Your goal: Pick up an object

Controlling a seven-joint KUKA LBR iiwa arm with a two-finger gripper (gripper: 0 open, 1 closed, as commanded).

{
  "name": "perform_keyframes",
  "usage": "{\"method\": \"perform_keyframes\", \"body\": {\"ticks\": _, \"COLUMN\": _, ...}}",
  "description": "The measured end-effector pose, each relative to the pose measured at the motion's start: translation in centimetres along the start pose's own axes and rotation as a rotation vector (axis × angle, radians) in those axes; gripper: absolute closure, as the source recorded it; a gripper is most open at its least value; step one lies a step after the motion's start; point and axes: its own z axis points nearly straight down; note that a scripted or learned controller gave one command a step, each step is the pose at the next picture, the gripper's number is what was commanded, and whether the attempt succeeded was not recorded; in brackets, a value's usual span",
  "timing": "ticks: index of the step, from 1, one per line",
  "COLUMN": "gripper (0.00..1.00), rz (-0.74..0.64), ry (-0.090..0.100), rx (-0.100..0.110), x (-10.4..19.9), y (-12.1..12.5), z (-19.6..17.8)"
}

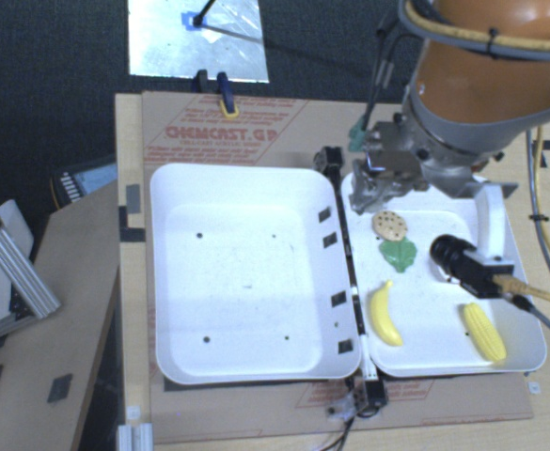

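Four small things lie in the right bin before you: a cookie, a green piece just below it, a banana near the divider, and a corn cob. The gripper hangs just beside the cookie; whether it is apart or together, you cannot tell. The left bin sits beside it.

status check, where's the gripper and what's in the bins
Gripper above right bin's far left corner. Cookie, green piece, banana, corn lying loose. Nothing blocking.
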Motion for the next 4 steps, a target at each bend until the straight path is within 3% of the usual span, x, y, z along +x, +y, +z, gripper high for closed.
{"method": "perform_keyframes", "body": {"ticks": 1, "gripper": 1.0, "rz": -0.008, "ry": 0.0, "rx": 0.005, "x": 2.4, "y": 0.0, "z": -0.8}}
{"method": "perform_keyframes", "body": {"ticks": 2, "gripper": 1.0, "rz": -0.012, "ry": 0.0, "rx": 0.009, "x": 7.8, "y": -0.2, "z": 2.3}}
{"method": "perform_keyframes", "body": {"ticks": 3, "gripper": 1.0, "rz": 0.001, "ry": -0.003, "rx": 0.011, "x": 1.7, "y": -0.1, "z": 7.7}}
{"method": "perform_keyframes", "body": {"ticks": 4, "gripper": 1.0, "rz": 0.002, "ry": -0.002, "rx": 0.0, "x": -4.7, "y": 0.0, "z": 3.5}}
